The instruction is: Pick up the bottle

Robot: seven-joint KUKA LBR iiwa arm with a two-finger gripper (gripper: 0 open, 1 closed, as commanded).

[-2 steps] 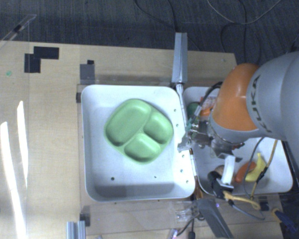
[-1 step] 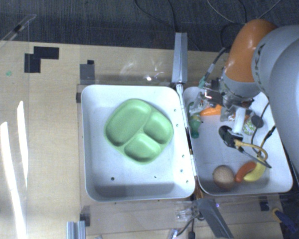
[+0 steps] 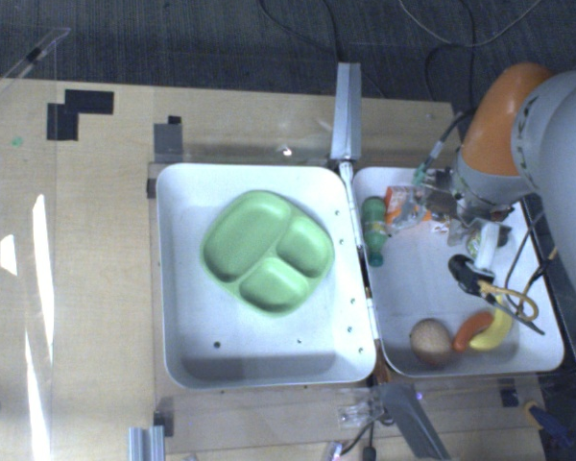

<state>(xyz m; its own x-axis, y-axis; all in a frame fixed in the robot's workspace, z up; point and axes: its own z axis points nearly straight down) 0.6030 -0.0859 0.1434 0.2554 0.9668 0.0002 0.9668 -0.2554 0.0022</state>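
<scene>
Brown round lump (image 3: 429, 340) sits at the near edge of the right bin (image 3: 413, 281), closest to the lens.

Bottle (image 3: 373, 227): green, lying on its side along the right bin's left wall, lengthwise front to back, touching or just beside the wall. No label text can be read.

Packet (image 3: 399, 206): orange and white, just right of the bottle's far end. Its print is too small to read.

Gripper (image 3: 434, 207): over the packet's right side, near the bottle but apart from it. Cannot tell whether it is released or clenched. Nothing is seen held in it.

Banana (image 3: 497, 329) and an orange piece (image 3: 471, 327) lie touching in the near right corner, beside the lump.

Left bin (image 3: 178, 286): green three-part plate (image 3: 267, 250) in the middle.
</scene>
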